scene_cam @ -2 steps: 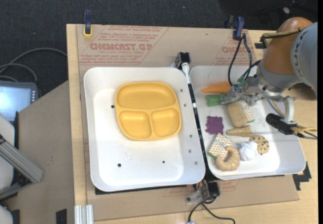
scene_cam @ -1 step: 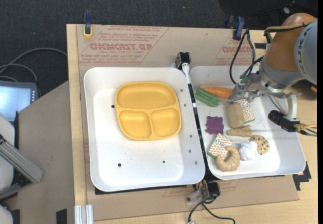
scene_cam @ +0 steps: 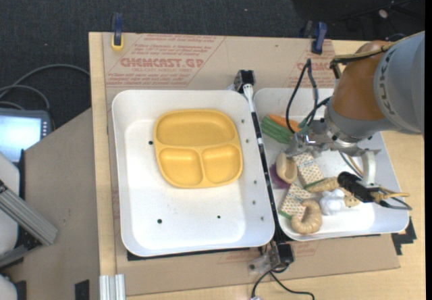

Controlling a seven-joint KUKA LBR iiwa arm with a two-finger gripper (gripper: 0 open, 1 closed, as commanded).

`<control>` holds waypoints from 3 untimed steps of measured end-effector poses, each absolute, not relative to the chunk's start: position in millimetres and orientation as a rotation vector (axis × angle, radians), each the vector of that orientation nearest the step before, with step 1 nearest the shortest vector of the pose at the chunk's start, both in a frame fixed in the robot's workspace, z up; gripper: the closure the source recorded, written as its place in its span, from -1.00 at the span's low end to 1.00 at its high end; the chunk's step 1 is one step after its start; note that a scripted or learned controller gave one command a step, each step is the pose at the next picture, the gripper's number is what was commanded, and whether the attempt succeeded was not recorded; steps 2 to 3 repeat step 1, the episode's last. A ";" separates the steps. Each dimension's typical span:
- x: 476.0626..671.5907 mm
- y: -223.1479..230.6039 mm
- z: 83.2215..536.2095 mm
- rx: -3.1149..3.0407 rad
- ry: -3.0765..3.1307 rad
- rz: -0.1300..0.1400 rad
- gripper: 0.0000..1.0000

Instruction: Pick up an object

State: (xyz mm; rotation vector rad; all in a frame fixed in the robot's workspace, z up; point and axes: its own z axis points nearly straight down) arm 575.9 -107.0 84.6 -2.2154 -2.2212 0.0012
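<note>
We judge the small beige rounded plastic toy (scene_cam: pixel 287 169), lying at the right white bin's (scene_cam: pixel 388 223) left edge beside a patterned packet (scene_cam: pixel 309 171), light, stiff, slippery; grip its narrow waist.

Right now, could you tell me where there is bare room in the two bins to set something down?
The left bin has bare floor along its near edge and left side, around the yellow divided plate. The right bin is crowded: the arm hangs over a pile with a pretzel-shaped piece and a green item.
</note>
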 end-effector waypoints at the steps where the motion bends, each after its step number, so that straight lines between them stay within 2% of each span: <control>1: 628.5 -41.1 192.4 -2.219 -2.239 -0.019 1.00; 3: 628.5 -41.1 192.4 -2.219 -2.239 -0.019 1.00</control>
